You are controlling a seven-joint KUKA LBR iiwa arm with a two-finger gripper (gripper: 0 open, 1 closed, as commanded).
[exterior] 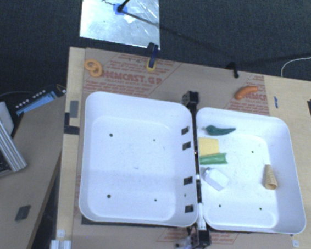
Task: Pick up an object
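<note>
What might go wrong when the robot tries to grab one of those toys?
The yellow block, green piece and white piece crowd together against the right bin's left wall, so fingers may jam on the wall or nudge a neighbour. The white piece may also be hard to spot against the white bin. The cone lies apart and looks safer.

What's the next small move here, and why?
Probably bring the arm in over the right bin and line up above the tan cone. It lies apart from everything else, whereas the yellow block, green piece and white piece crowd together against the divider.
</note>
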